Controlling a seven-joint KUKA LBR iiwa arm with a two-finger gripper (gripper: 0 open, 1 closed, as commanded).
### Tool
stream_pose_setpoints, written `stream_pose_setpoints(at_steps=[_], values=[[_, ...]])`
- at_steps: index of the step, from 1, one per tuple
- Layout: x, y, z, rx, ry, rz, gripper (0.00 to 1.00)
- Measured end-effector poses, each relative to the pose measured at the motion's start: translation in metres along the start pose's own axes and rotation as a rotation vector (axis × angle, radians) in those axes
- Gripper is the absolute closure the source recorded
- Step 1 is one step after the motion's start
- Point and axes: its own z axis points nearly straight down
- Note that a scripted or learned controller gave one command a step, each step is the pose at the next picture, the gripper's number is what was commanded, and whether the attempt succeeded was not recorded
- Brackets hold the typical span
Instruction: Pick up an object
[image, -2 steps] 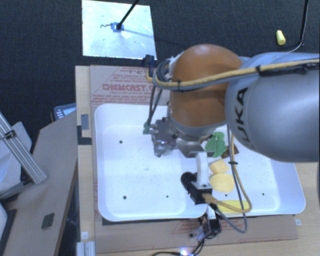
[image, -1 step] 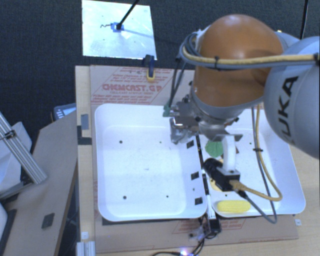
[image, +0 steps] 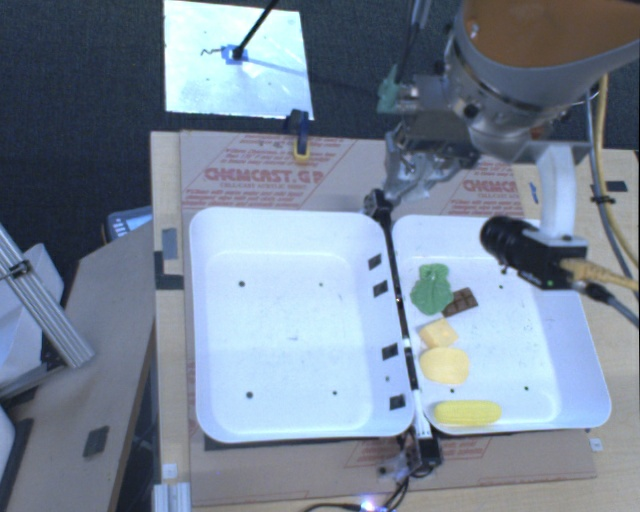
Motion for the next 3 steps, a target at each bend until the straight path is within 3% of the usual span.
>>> stream_pose_setpoints(at_steps=[1, 2, 3], values=[[0.079, -0.001, 0.126, 0.029, -0.01, -0.006, 1.0], [0.075, 0.0, 0.003, 0.007, -0.001, 0.0, 1.0], [0.074, -0.004, 0.139, 0.03, -0.013, 0.004, 1.0]])
